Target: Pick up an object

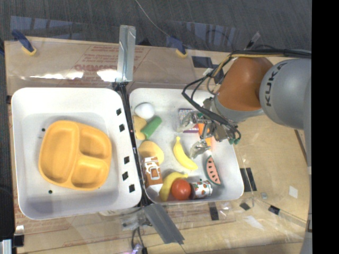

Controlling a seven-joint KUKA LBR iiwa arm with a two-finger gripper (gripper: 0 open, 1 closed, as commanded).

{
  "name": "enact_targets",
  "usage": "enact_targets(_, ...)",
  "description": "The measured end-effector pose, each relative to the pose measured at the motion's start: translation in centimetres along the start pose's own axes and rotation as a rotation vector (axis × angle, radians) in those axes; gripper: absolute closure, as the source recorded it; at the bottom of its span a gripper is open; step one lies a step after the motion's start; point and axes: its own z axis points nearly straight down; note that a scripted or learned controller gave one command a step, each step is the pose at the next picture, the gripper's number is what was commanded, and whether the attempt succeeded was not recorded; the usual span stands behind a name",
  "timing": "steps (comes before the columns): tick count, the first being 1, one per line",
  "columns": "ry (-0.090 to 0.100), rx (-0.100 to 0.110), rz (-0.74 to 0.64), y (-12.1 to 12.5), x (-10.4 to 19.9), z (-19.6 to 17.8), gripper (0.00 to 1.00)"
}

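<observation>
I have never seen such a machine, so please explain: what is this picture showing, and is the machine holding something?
One camera looks down at a slant on a bench with two shallow white bins. The grey arm with an orange band, reaching in from the right, is a robot; its tool hangs over the right bin. I cannot tell whether it holds anything. That bin has toy food: a banana, a tomato, a watermelon slice, a white egg and more. The left bin holds a yellow divided tray.
</observation>
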Motion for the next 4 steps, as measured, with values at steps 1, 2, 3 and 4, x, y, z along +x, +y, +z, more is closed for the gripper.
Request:
enact_targets(1,-0.003,0.001,-0.005,0.1,-0.2,-1.1,1.0)
enact_targets(2,-0.009,0.004,-0.023,4.6,-4.9,-10.7,1.0)
enact_targets(3,0.002,-0.001,-0.414,-1.4,-5.1,-2.7,1.0)
enact_targets(4,-0.01,0.005,-0.411,6.4,-8.3,-12.8,1.0)
